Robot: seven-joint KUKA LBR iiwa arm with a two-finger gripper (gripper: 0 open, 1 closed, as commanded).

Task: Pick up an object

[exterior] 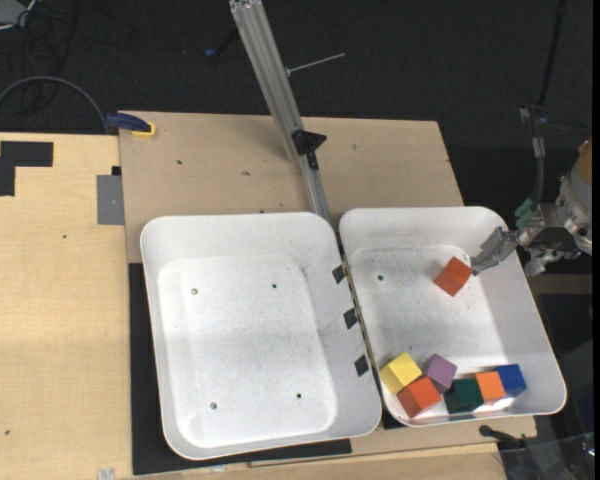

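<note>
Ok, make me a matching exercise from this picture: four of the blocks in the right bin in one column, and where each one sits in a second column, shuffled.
Blocks:
1. yellow block
2. blue block
3. purple block
4. lone red-orange block

Places:
A. rightmost in the row along the near edge
B. apart from the others, at the gripper
C. leftmost of the cluster
D. between the yellow block and the green block

Pairs: 1-C, 2-A, 3-D, 4-B

Arm (580,203) cut off (right edge), claw (495,248) unclear.
</note>
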